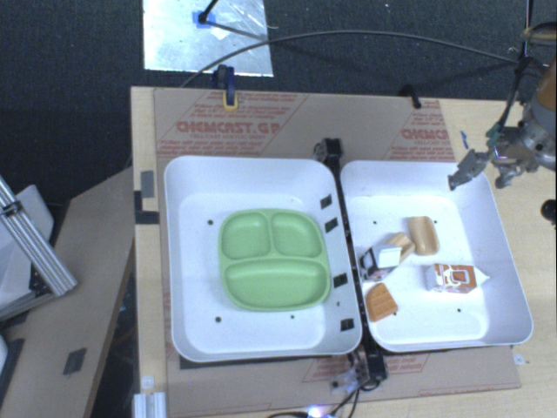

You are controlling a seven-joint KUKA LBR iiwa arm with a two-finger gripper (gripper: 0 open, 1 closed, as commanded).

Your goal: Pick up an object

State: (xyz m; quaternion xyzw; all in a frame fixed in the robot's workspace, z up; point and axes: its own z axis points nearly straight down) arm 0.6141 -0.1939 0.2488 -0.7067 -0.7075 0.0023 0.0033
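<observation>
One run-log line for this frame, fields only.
phase: approach | end effector: open, above right bin's far right corner, holding nothing | right bin: four small items | left bin: green divided plate

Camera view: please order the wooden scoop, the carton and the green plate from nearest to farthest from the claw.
From the claw at the right bin's far right edge:
1. Wooden scoop, mid right bin.
2. Carton, right bin, nearer the front.
3. Green plate, left bin.

arm (544, 103): cut off by the frame's right edge, upper right
gripper (485, 172): finger state too blurred to tell
metal rail (30, 242): cut off at the left edge
carton (452, 278): print too small to read
</observation>
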